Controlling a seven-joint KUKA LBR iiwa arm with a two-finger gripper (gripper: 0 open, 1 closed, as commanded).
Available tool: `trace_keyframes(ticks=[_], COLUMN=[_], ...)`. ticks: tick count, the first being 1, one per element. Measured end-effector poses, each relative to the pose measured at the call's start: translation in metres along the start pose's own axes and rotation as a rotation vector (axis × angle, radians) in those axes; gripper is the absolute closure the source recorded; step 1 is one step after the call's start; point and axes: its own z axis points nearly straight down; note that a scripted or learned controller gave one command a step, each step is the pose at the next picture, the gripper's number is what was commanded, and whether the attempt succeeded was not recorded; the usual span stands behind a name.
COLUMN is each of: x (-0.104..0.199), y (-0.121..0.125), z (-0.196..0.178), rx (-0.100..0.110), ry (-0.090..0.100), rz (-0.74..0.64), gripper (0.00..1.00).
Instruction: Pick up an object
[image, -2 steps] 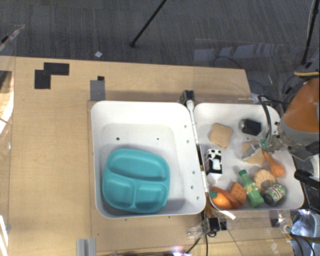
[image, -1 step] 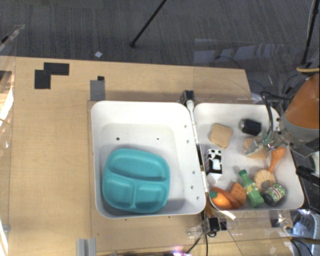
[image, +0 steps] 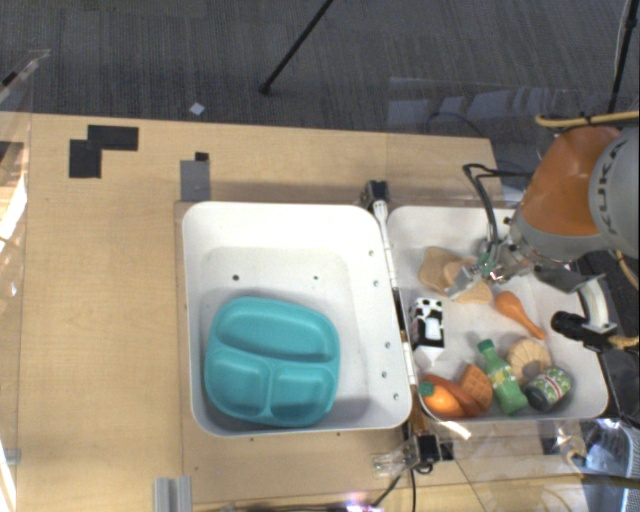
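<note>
My gripper (image: 484, 268) hangs low over the back of the right bin (image: 455, 222), below the arm's orange band (image: 562, 190). It sits right beside a tan bread-like piece (image: 438, 268) and just above a pale tan wedge (image: 476, 293). I cannot make out whether it touches either one. An orange carrot (image: 520, 312) lies just to its front right. A black-and-white patterned box (image: 428, 322) stands near the bin's left wall.
At the right bin's front lie a green bottle (image: 501, 377), a dark can (image: 548, 387), a round bun (image: 528, 352), a brown pastry (image: 477, 385) and an orange fruit (image: 440, 399). The left bin (image: 270, 225) holds a teal divided plate (image: 271, 360).
</note>
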Motion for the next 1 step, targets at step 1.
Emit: trace_keyframes(ticks=[1], x=[0.0583], y=[-0.0050], z=[-0.0782], rx=[-0.004], ry=[-0.003], rz=[-0.065], gripper=[1.00])
